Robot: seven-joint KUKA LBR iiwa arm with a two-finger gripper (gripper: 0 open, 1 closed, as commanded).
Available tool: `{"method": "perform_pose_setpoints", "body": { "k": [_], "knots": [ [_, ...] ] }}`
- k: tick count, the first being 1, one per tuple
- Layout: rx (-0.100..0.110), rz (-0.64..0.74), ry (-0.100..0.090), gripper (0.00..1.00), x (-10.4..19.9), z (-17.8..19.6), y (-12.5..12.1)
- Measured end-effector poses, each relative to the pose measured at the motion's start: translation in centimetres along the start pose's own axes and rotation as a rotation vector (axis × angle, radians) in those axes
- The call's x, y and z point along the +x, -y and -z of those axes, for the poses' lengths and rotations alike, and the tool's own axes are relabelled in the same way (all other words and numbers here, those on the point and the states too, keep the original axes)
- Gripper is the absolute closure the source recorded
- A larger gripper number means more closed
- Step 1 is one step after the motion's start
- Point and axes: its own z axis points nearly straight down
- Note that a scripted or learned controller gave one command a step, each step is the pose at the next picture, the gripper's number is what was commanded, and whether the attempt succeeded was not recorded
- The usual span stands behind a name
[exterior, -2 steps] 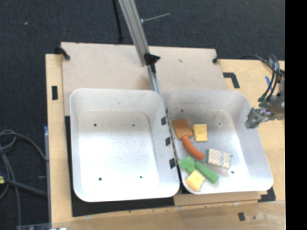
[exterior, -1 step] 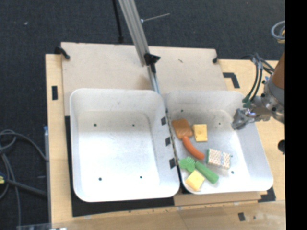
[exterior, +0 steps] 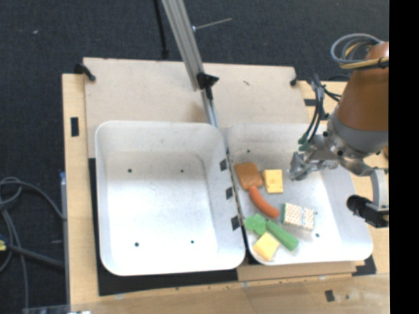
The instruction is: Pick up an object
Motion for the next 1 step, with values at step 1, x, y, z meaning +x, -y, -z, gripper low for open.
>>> {"method": "perform_pose_setpoints", "body": {
  "k": [1],
  "knots": [
    [-0.003, 0.001, 0.000, 1.00, 5.02, 0.49, -0.40]
  ]
}}
